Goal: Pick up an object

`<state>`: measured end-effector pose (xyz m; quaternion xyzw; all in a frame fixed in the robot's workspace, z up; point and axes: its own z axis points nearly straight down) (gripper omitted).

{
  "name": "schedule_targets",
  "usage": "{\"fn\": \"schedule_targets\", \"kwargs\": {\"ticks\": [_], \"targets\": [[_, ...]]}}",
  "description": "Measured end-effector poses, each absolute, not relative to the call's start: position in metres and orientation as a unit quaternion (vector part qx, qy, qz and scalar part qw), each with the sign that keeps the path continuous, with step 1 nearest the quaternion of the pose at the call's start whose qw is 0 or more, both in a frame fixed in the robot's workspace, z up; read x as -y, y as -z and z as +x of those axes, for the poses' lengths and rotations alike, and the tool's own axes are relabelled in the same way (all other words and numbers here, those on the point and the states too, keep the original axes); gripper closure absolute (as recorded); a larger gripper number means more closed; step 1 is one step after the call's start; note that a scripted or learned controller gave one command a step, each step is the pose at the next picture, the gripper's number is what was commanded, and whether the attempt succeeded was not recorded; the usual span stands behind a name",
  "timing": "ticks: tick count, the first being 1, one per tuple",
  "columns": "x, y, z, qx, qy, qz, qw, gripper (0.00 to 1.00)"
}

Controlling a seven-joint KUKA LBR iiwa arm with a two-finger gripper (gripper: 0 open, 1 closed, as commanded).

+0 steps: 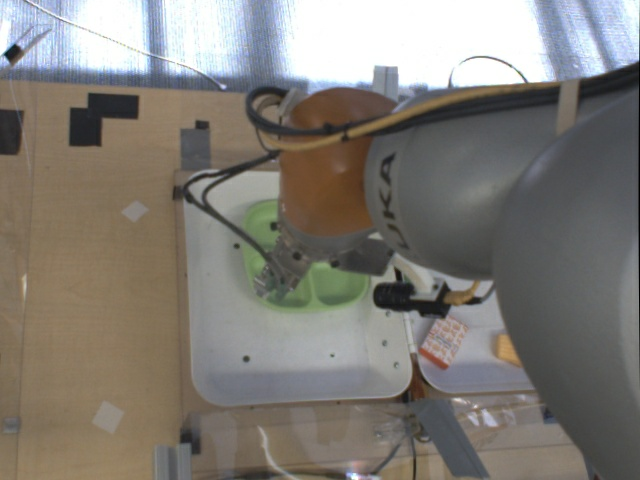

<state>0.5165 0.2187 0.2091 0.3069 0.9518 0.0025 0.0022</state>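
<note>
A light green divided dish (335, 286) lies in the back half of the left white bin (300, 373). My gripper (272, 280) hangs low over the dish's left compartment, at or just above its surface. The orange band of the arm (330, 163) and the grey wrist cover the back of the dish. In the right bin lie a small red-and-white patterned packet (445, 341) and an orange piece (505, 349), partly hidden by the arm.
The big grey arm body fills the right side and hides most of the right bin (470, 373). Black cables (215, 193) loop off the wrist over the left bin's back left corner. The tan bench (90, 298) lies to the left.
</note>
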Motion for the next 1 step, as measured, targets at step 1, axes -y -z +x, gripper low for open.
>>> {"fn": "schedule_targets", "kwargs": {"ticks": [1], "targets": [[-0.2352,-0.2072,0.5201,-0.903,-0.0018,0.43,0.002,1.0]]}}
